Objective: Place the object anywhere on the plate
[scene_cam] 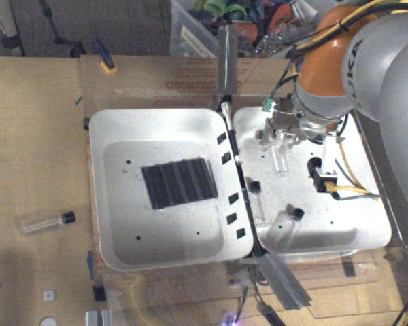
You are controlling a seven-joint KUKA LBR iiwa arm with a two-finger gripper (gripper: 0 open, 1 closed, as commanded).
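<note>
Even overhead light, bins glaring, image soft

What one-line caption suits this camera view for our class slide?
KUKA arm's gripper hovers above the right bin with clear vials; a dark ridged plate lies in the left bin.

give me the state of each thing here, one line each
dark ribbed plate: lying flat in the left bin, nothing on it
vial near the divider: lying on its side in the right bin
vial at the front: lying on its side in the right bin
vial on the bench: lying on its side outside the bins
gripper: low over the right bin
</note>
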